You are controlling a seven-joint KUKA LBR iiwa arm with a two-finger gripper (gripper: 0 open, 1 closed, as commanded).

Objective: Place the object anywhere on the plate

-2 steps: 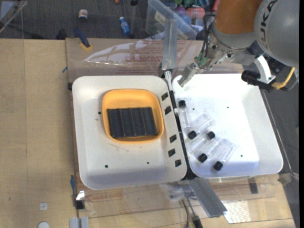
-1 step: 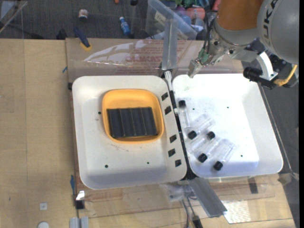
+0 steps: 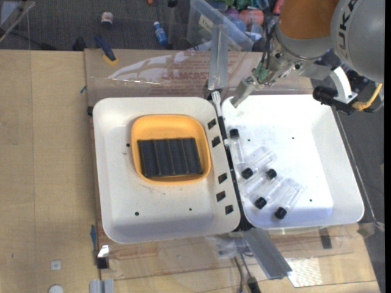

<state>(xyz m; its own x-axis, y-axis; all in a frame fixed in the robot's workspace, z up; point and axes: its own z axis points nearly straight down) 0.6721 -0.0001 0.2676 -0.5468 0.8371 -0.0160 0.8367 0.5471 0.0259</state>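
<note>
An orange plate (image 3: pixel 171 125) with a raised rim sits in the left bin (image 3: pixel 113 182). A dark grey ridged block (image 3: pixel 170 157) lies flat on the plate and covers most of its floor. My gripper (image 3: pixel 242 94) hangs over the far left corner of the right bin (image 3: pixel 330 157), near the divider and well apart from the plate and block. Nothing is visible in it. The arm's orange band (image 3: pixel 308 8) is at the top right.
Several clear vials with black caps (image 3: pixel 269 176) lie in the left half of the right bin. Black clips (image 3: pixel 221 178) line the divider between the bins. A clear tub of colourful items (image 3: pixel 241 5) stands behind the bench.
</note>
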